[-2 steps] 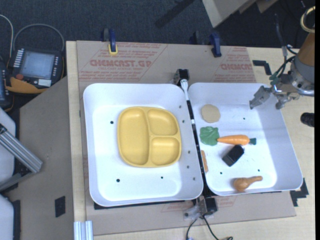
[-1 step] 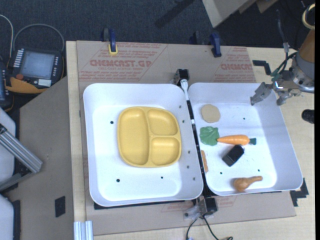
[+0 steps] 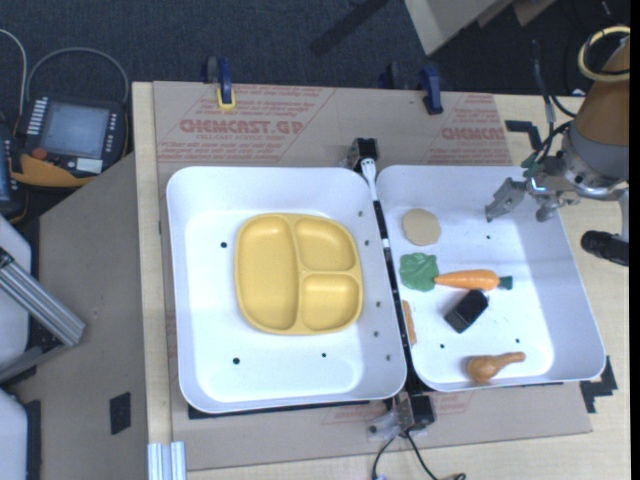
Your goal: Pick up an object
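The left bin (image 3: 195, 298) holds a yellow divided plate (image 3: 298, 272) near its middle. To the right of that plate lies the right bin (image 3: 560, 268), with the gripper (image 3: 524, 198) hanging over its far right part, jaws spread with nothing between them. Just right of the plate sit a green leafy piece (image 3: 419, 270) and a tan round cookie (image 3: 421, 227); further right are a carrot (image 3: 468, 280), a black block (image 3: 466, 310) and a brown gourd-shaped piece (image 3: 492, 365).
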`<action>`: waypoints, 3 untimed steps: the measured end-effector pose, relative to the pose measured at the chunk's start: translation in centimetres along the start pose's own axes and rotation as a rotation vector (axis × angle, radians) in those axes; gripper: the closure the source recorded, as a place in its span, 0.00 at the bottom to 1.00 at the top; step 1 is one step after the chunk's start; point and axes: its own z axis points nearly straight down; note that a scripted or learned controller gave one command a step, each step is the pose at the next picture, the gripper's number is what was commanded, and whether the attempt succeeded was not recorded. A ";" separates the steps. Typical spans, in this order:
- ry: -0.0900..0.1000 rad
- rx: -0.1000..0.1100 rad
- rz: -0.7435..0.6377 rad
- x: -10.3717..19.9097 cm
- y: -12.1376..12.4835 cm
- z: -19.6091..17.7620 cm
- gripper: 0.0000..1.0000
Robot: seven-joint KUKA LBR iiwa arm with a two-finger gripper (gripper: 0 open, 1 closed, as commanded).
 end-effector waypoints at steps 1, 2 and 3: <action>0.000 0.001 0.000 0.1 -0.1 5.4 0.00; -0.003 -0.007 -0.001 0.0 0.1 3.9 1.00; -0.005 -0.014 0.001 0.3 0.4 -2.6 1.00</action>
